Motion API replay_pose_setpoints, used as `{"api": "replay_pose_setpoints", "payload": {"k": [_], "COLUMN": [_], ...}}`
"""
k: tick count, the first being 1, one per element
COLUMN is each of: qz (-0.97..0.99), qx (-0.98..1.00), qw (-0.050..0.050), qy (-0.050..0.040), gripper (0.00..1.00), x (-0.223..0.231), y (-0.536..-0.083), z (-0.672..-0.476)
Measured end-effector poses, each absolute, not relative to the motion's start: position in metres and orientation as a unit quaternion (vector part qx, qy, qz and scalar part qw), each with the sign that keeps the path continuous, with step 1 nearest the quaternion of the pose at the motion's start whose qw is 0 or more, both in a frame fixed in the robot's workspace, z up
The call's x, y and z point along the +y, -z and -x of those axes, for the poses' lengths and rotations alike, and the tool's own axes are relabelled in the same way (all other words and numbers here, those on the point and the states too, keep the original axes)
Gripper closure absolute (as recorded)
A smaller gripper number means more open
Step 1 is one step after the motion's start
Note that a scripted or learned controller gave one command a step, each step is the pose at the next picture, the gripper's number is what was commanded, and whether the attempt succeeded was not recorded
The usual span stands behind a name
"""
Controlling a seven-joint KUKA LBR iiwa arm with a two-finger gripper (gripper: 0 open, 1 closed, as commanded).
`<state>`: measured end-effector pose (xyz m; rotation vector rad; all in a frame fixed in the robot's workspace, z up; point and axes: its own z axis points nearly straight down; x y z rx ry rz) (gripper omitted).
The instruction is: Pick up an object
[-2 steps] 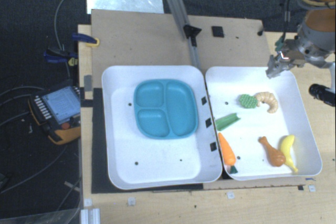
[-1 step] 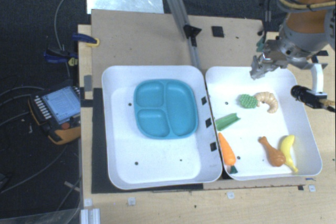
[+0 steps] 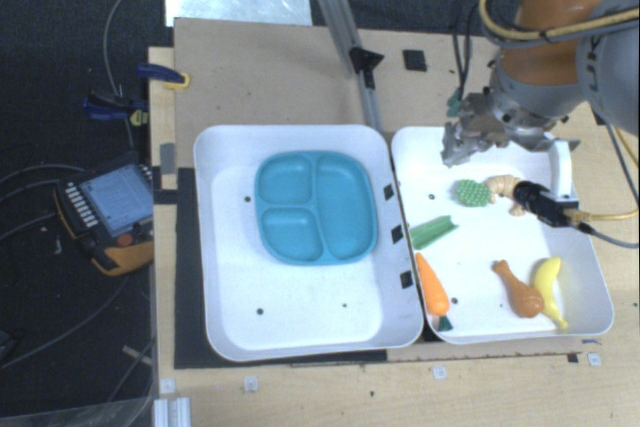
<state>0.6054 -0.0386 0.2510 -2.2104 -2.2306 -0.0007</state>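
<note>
Gripper [image 3: 462,147] hangs over right bin [image 3: 600,315] back edge, nothing visibly held – grip state: can't tell. Nearest pick: green toy [image 3: 473,192], just below it, beside doll [image 3: 503,186]. Risk – descent clips doll or misses, toys too close.

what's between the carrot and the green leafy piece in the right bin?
The flat green pod lies between them in the camera view: the carrot sits below it near the right bin's left wall, the green leafy piece up and right of it.

Tan bench [image 3: 270,65], two white bins side by side, left bin [image 3: 225,315], right bin [image 3: 590,300]
</note>
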Motion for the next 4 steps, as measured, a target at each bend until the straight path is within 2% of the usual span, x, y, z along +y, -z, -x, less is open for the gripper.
{"api": "replay_pose_setpoints", "payload": {"k": [1,3,4], "qz": [0.704,0.704,0.706], "qx": [-0.711,-0.711,-0.709], "qw": [0.001,0.001,0.000], "qy": [0.0005,0.0002,0.0003], "gripper": [1.00,1.00,0.00], "x": [0.009,0.102,0.099], "y": [-0.238,-0.218,-0.218], "z": [-0.598,-0.570,-0.570]}}
